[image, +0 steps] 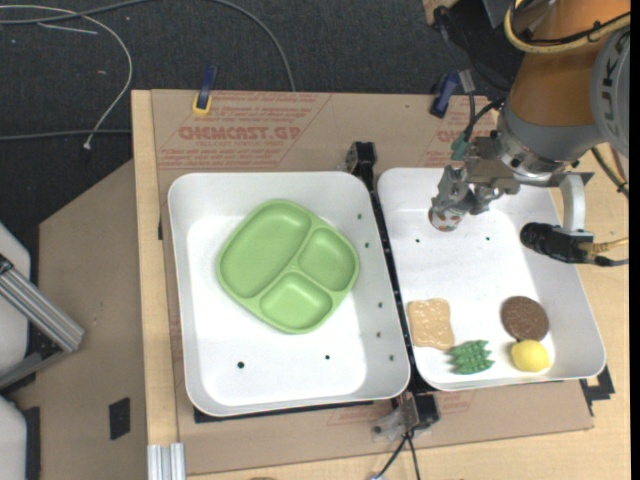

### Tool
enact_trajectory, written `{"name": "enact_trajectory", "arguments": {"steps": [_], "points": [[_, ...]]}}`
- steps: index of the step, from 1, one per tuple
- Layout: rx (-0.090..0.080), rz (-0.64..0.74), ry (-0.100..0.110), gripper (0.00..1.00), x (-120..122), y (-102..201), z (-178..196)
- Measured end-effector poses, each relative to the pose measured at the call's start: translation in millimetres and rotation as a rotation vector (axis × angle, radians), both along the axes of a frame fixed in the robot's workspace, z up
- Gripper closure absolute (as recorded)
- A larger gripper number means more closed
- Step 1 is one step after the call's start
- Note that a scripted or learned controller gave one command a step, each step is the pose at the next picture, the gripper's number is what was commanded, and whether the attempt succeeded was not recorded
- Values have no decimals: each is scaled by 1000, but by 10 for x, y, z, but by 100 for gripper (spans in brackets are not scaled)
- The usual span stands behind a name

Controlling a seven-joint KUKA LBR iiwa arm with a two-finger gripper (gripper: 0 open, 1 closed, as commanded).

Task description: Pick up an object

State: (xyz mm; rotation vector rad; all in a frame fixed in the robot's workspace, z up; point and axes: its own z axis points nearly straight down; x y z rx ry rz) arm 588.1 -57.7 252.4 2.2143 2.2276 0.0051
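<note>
The gripper [447, 211] hangs over the upper part of the right bin [560, 298]; how its jaws stand I cannot tell. Along that bin's lower edge lie a tan cracker [431, 322], a green leafy toy [469, 357], a brown cookie [524, 318] and a yellow lemon [530, 355]. A green divided plate [288, 265] sits in the left bin [200, 368].

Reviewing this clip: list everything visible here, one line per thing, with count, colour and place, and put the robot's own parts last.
left bin: 1, white, left half of the bench
right bin: 1, white, right half of the bench
divided plate: 1, light green, three compartments, middle of the left bin
cracker: 1, tan, near edge of the right bin, leftmost
leafy toy: 1, dark green, near edge of the right bin, just right of the cracker
round cookie: 1, brown, near right part of the right bin
lemon: 1, yellow, just in front of the cookie
clamps: 2, blue, far edge of the cardboard sheet
arm: 1, grey with orange band, reaching in from the right
gripper: 1, metallic, over the far part of the right bin
</note>
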Motion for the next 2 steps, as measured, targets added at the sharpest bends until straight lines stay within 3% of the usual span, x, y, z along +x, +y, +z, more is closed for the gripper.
{"name": "enact_trajectory", "arguments": {"steps": [2], "points": [[1,-1,8,100,-184,1101,-142]]}}
